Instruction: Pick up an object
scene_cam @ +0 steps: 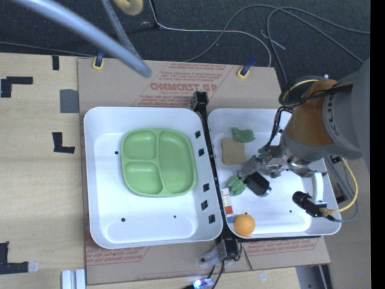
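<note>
Objects in the right bin [313, 224], logged from the near edge back: an orange ball [244, 224] sits at the near-left corner, a green leafy item [236, 185] lies just beyond it against the divider, then a tan block [233, 151], then a second green piece [243, 135] farthest back. My gripper [254, 178] hangs low over the bin floor, just beside the nearer green item; its dark tip blurs together, so I cannot tell how the claw stands, nor confirm any hold. Left bin [99, 161] carries a green divided plate [159, 162].
</note>
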`<action>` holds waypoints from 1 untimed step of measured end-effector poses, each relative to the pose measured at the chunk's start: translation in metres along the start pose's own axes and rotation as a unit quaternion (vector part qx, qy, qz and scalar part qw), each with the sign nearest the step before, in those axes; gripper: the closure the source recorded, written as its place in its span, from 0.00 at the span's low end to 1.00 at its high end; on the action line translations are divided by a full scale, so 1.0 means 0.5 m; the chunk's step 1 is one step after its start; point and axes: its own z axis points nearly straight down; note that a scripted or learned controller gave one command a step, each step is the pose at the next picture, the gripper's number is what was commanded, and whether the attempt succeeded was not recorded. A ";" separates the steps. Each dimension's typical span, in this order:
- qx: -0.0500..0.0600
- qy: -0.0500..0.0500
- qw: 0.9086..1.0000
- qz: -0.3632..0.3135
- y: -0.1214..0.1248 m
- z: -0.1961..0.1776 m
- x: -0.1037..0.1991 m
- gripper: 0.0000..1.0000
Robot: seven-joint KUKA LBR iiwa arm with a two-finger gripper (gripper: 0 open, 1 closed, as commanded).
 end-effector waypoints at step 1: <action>-0.001 -0.001 1.000 0.000 0.002 -0.024 -0.001 1.00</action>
